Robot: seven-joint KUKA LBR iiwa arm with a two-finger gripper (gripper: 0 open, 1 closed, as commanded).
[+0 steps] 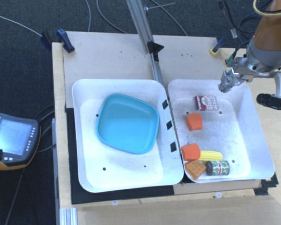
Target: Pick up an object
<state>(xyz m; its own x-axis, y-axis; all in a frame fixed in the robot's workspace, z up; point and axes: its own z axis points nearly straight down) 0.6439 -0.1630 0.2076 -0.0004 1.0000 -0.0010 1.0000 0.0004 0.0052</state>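
Observation:
My gripper [226, 85] hangs over the far right corner of the right bin [253, 125], above and to the right of a small red-and-white carton [206, 102]. Nothing shows between its fingers. Below the carton lies an orange block [194, 122]. Near the bin's front edge sit a second orange block [191, 152], a yellow corn cob [210, 155], a tan waffle-like piece [195, 168] and a small dark can [218, 168].
A blue plate [128, 123] fills the middle of the left bin [84, 125]. A metal pole [140, 18] slants across the bench behind the bins. Blue clamps [65, 40] hold the bench's back edge. A pendant [11, 140] lies at the left on the floor.

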